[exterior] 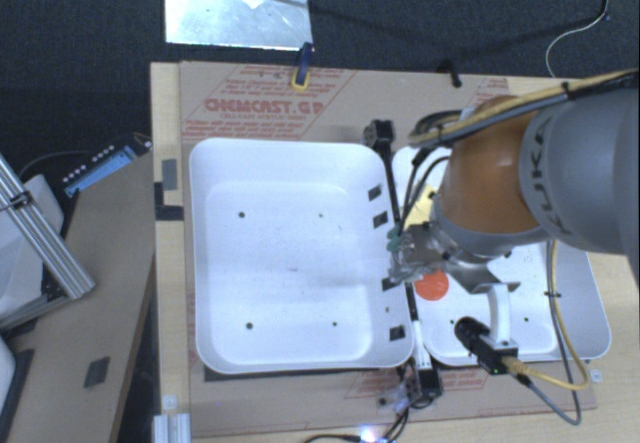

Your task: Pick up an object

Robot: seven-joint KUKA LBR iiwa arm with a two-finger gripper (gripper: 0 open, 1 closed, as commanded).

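Reaching down into the right-hand shallow white plastic bin [580, 331], the grey arm's two-finger gripper [412, 261] hovers beside a small round orange object [431, 286]; its opening I cannot tell. Next probably comes closing on that object. The bulky wrist hides much; the left-hand white bin [290, 261] adjoins.

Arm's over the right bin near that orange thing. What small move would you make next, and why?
Probably a short shift toward the orange object, then a descent. The arm's wrist hangs over the right bin, partly covering the object by the bin's left wall. The view does not show it between the fingers, so nothing looks grasped.
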